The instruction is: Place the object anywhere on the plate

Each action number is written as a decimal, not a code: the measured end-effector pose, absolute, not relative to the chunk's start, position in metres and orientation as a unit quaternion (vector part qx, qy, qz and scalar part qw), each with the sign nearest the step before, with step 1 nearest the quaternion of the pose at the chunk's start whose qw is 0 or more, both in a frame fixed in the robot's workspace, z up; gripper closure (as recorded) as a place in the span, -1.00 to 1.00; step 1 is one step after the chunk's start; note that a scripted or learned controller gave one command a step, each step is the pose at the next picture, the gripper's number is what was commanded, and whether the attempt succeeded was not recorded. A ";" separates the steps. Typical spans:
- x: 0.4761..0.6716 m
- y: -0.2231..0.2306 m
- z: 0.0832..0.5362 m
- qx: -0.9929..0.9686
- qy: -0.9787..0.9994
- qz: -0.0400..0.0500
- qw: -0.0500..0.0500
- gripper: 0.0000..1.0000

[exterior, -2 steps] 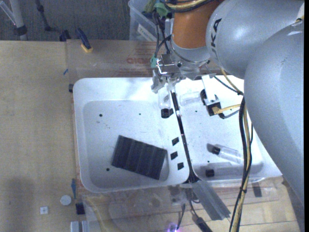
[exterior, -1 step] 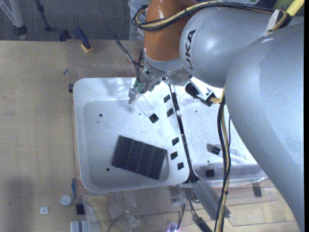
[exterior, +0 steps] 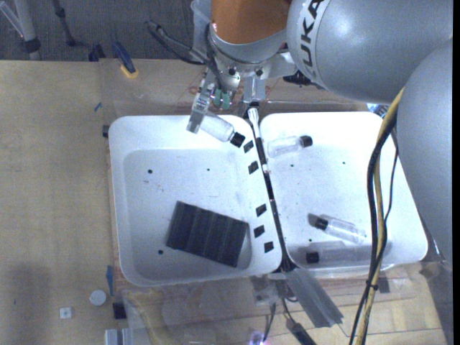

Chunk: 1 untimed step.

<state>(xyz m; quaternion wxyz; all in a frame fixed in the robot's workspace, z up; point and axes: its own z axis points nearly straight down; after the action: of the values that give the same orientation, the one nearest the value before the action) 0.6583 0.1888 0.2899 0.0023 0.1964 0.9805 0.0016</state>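
The gripper (exterior: 223,113) hangs over the far edge of the bins, close to the ridge where the two meet, under the arm's orange band (exterior: 248,9) and grey wrist. Its two fingers stand apart: the left finger (exterior: 199,113) reaches down over the far rim of the left bin (exterior: 129,192), the other comes down by the divider. Between them lies a clear vial with a black cap (exterior: 220,131), tilted, its cap end pointing toward the divider; its clear end touches or sits just beside the left fingertip. Whether the fingers actually press on it cannot be told, since the second finger appears apart from the tube.

Just past the gripper, across the divider, a second clear vial (exterior: 286,145) lies in the far corner of the right bin (exterior: 402,214), its black cap turned away from the gripper. Well nearer the camera in that same bin lies a third clear vial (exterior: 336,227), slanted, and beyond it, by the near wall, a fourth one (exterior: 332,252) that is hard to make out.

In the left bin, well away from the gripper toward the near side, a dark ribbed rectangular plate (exterior: 207,233) rests flat on the floor, turned at a slight angle. A row of black marks (exterior: 257,192) runs along the divider between the bins.
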 end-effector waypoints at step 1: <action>0.657 0.192 0.223 0.395 0.919 0.000 -0.001 1.00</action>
<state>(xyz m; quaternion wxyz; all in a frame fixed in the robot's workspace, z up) 0.6573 0.1924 0.2234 -0.0008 0.3949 0.9187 -0.0004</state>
